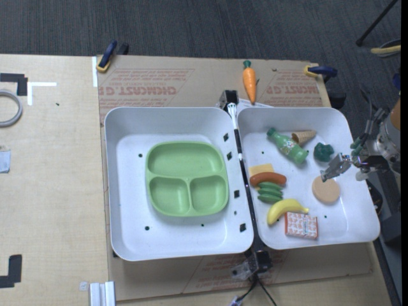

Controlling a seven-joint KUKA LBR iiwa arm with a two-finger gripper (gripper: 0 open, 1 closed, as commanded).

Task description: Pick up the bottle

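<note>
Your target is the green bottle (287, 146) — it lies on its side in the right bin (357, 225), up toward the bin's far edge and a little left of the bin's middle. Its long axis runs diagonally: cap end toward the far-left corner, fat end toward the near-right, with the fat end just beside an ice-cream cone (303, 136) and near a dark green lump (323, 151) (broccoli, probably). The gripper (333, 169) hangs over the right bin near its right wall, above the far edge of a round tan disc (326, 190); you can see both fingers slightly apart with nothing between them, so read it as released and carrying nothing. So the relation that matters: the bottle is up and to the left of the tool, toward the far-left corner, with the green lump roughly between the two. My judgement — you'll want the fingers closing across the diagonal, not along it, and a grasp nearer the neck keeps clear of the cone. The yellow block (261, 169), sausage (268, 179), green pod (269, 192), banana (285, 210) and red packet (301, 225) sit nearer the near edge, well apart from the bottle. The left bin (121, 190) holds a green divided plate (187, 178).
</note>
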